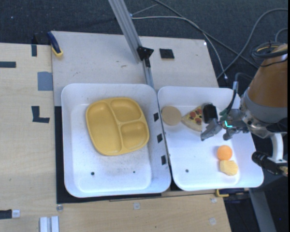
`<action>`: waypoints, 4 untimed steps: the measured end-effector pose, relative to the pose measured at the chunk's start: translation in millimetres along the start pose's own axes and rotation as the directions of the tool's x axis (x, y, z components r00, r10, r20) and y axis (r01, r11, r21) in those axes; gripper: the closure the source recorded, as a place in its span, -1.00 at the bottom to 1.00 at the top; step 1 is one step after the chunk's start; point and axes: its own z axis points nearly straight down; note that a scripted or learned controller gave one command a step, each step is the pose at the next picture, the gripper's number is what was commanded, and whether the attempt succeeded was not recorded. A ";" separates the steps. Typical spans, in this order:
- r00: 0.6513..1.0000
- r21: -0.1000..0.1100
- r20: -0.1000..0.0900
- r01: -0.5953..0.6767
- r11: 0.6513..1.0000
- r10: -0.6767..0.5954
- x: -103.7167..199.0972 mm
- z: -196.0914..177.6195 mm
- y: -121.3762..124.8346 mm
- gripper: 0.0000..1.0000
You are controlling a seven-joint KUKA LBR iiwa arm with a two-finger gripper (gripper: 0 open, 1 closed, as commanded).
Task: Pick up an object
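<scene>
The gripper [216,129] hangs over the right bin [199,178] with its fingers spread apart, holding nothing. The pizza slice [193,118] lies just beside its upper finger; the orange ball [224,152] sits near, below it.

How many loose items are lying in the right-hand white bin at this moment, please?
4: a round tan disc near its left wall, a pizza-slice toy beside it, an orange ball and a yellow lump lower right. The arm may hide more.
</scene>
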 end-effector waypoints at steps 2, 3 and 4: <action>1.000 0.005 -0.001 -0.001 1.000 0.001 4.7 61.2 -6.6 -1.00; 1.000 0.005 0.000 -0.001 1.000 0.001 -0.5 122.5 -3.3 -1.00; 1.000 -0.004 0.002 -0.002 1.000 0.002 -1.0 144.2 -2.8 -1.00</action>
